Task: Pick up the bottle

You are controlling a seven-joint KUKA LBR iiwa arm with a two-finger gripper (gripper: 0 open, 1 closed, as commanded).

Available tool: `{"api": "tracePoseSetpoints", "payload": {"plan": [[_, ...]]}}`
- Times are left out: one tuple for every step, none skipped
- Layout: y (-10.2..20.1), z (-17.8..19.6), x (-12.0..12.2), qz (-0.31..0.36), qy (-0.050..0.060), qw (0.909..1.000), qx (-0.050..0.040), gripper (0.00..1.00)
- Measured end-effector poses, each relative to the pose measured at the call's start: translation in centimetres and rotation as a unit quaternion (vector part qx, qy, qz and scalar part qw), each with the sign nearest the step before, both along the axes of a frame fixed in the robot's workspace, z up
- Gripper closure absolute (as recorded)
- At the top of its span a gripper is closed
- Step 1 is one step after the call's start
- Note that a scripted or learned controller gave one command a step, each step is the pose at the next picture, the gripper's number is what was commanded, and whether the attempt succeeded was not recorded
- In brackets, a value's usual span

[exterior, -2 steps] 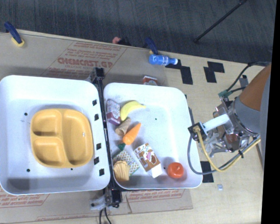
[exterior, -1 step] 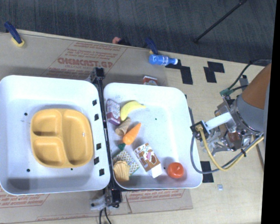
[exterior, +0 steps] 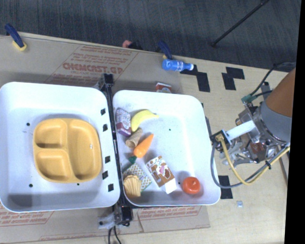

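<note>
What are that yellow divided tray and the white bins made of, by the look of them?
The yellow tray looks like moulded plastic, matte: rounded compartments, soft sheen. The white bins also seem to be plastic, smooth and slightly glossy, with rounded corners, though the view cannot confirm it.

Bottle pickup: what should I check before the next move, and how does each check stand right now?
1. Bottle found: ok, blue, lying on the bench beyond the right bin.
2. Bottle apart from the bin's food items: ok.
3. Claw above the bottle: not ok, it is beside the right bin's outer wall.
4. Yellow cable by the claw free of snags: cannot tell.
</note>
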State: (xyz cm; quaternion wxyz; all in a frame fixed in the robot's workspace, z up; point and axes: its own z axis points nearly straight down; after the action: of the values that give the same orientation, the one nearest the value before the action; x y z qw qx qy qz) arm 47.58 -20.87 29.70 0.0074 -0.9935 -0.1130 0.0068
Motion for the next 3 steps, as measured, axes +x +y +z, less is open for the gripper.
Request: {"api": "tracePoseSetpoints", "payload": {"plan": [[0.1,1.0,0.0,0.005,0.002,1.0000,0.0017,1.00],[0.1,1.9,0.0,0.010,0.004,0.9999,0.0035,1.00],[0.2,2.9,0.0,0.015,0.006,0.9999,0.0051,1.00]]}}
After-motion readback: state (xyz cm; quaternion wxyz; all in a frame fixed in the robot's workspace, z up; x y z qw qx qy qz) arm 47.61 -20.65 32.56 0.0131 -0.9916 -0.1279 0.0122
